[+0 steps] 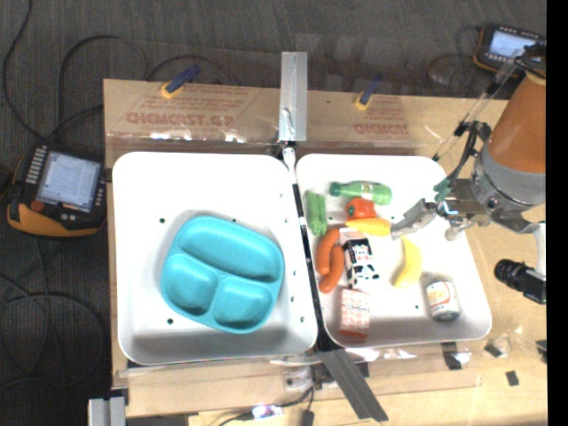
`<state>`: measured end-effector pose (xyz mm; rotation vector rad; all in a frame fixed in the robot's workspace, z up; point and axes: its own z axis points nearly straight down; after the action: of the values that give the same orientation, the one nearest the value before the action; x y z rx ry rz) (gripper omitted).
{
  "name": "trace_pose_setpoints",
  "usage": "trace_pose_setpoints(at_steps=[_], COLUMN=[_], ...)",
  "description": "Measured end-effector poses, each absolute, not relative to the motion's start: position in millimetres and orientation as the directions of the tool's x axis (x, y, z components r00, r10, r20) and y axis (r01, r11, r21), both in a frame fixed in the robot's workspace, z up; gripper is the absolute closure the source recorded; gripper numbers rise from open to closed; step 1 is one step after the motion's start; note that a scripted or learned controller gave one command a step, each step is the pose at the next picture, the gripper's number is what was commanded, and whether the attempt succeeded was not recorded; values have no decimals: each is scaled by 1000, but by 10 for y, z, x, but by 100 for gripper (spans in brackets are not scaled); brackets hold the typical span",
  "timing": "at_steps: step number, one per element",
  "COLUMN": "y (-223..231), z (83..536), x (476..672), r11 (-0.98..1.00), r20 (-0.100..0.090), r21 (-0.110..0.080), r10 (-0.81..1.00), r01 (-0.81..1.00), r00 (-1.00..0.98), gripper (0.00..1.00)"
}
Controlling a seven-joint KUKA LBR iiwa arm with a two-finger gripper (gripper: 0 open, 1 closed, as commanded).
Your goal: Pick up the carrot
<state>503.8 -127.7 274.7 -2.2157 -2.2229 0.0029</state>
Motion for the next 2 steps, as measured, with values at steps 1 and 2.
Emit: trace_pose_setpoints(at_steps=[1, 2], y=[-1252, -1435], z=[1957, 971], x=[5911, 6050], r11=[122, 97], r20=[0, -1], r21=[-2, -1], r10=[992, 995], r01=[992, 995], r00=[-122, -97], gripper=[0, 0])
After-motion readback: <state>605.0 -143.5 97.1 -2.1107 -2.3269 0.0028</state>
